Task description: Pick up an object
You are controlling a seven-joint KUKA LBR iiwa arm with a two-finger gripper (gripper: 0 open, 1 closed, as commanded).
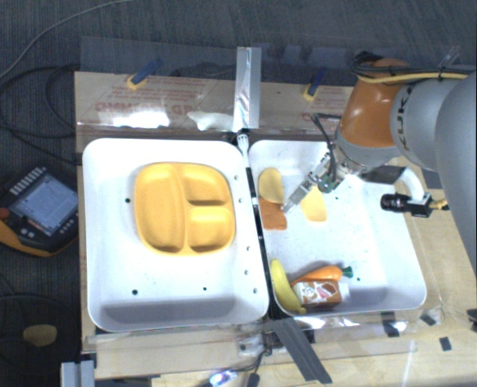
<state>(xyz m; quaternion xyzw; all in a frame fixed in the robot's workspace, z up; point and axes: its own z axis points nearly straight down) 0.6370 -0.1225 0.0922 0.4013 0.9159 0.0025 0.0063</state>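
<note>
Your gripper point(296, 196) sits low in the right bin point(391, 256), its tip between a yellow chip point(271, 185) and a pale yellow piece point(314, 206), just above an orange-brown slab point(272, 215). You cannot tell its finger state. A banana point(282, 287), carrot point(319, 274) and bottle point(322, 293) lie near the front wall. The left bin point(109, 280) holds a yellow tray point(184, 208).

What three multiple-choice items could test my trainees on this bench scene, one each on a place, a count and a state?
1. Where does the yellow tray lie?
A. left bin
B. right bin
C. on the floor

2. How many compartments does the tray have?
A. one
B. three
C. six

3. How does the banana lie?
A. hanging from the gripper
B. standing on end
C. flat in the right bin, by the near wall

Key: 1 A, it rests in the left bin. 2 B, one long and two small. 3 C, it lies beside the carrot.
</note>
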